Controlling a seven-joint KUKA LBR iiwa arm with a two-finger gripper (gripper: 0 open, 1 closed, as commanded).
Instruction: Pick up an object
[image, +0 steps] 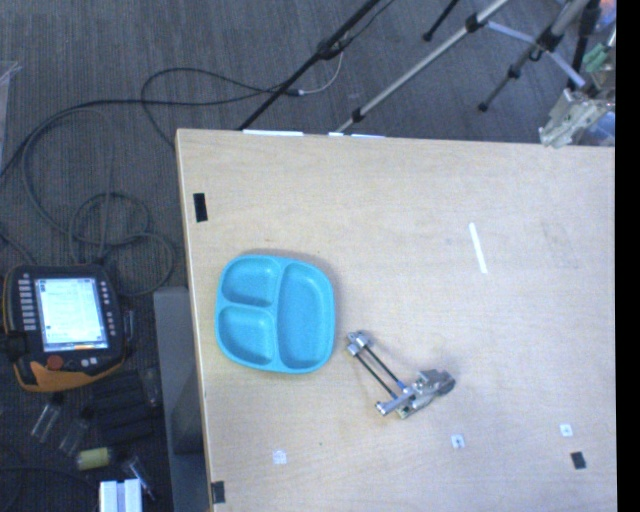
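A light blue plate (300, 320) with three compartments lies flat on the pale wooden tabletop (420, 200), left of centre. Nothing lies in its compartments. Just to its right rests a small metal tool (428, 384) with two thin parallel rods and a chunkier silver head. The rods point up-left toward the plate's lower right corner, and a narrow gap separates tool and plate.
A short white strip (478, 248) lies on the table's right half. Small black tape marks (200, 207) sit near the edges. The table's left edge drops to the floor, where a control pendant (65, 320) and cables lie. Stand legs (440, 50) cross the floor behind the table.
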